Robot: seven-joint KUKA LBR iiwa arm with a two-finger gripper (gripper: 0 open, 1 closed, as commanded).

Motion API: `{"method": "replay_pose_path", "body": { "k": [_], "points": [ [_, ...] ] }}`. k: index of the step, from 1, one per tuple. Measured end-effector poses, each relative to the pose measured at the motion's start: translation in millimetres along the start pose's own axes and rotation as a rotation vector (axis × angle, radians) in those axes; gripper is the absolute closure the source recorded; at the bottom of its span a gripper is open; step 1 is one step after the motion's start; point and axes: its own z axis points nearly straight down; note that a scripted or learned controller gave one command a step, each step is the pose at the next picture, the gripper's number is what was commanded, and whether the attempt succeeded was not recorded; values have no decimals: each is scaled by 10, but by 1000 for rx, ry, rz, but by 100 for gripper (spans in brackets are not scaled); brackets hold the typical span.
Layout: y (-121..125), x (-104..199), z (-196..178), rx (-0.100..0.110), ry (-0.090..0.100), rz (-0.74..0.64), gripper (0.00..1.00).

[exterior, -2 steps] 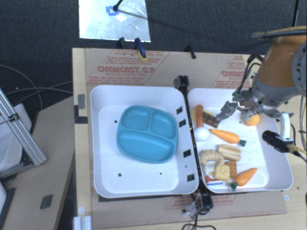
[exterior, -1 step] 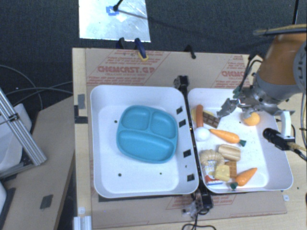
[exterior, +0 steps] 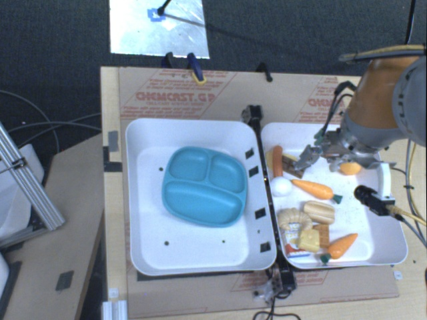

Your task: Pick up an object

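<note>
Pick not yet done: two-finger gripper [exterior: 301, 162] hung low over the right white bin [exterior: 393, 245], nothing seen betw. its tips; whether the tips stood apart or together could not be told. Nearest candidate, a long orange plastic carrot [exterior: 312, 189], lay just below-right of gripper, w/ a white egg-shaped toy [exterior: 281, 187] just below-left; descent, closure and lift remained.

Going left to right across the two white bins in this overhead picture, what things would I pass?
Blue divided tray in the left bin → hot dog → white egg → gripper → carrot → yellow-orange piece. The food pile along the near edge of the right bin overlaps too much to order.
</note>
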Motion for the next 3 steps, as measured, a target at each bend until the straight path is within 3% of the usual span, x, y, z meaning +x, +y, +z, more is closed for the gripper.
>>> {"method": "replay_pose_path", "body": {
  "k": [1,2,3],
  "points": [
    [76,-12,589,2,0,0,0],
    [79,-8,816,1,0,1,0],
    [91,-12,698,-3,-1,1,100]
  ]
}}
